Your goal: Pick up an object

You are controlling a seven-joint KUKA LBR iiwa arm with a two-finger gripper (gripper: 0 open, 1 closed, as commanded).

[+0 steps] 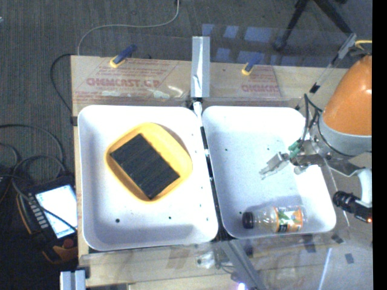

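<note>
claw: the claw (pixel 275 164) hangs over the middle of the right bin (pixel 242 132), pointing toward the left of the view; whether it is parted or closed i cannot tell, since its tip is small and pale against the white floor, and nothing shows gripped in it.
arm: the grey arm with its orange band (pixel 354 98) comes in from the right edge, above the right bin's far corner.
nearest thing: a bottle (pixel 275 218) lies on its side along the near wall of the right bin, dark cap toward the left, orange label around the middle; it sits near the claw but apart from it, closer to the viewer.
other thing: a yellow dish (pixel 175 147) with a dark ribbed pad (pixel 146 165) on it sits in the middle of the left bin (pixel 97 222), well apart from the claw.
step in hand: judged from this layout, lining up over a target; nothing is lifted yet.
how to do it well: the bottle looks the easier choice. bring the claw over the label, turn the wrist so it closes across the narrow width and not along the length, and come straight down.
what to watch: the bottle is round and may roll; it lies just beside the wall, so there may be little room on that side.
counter: the counter (pixel 133 80) carries both bins side by side.
</note>
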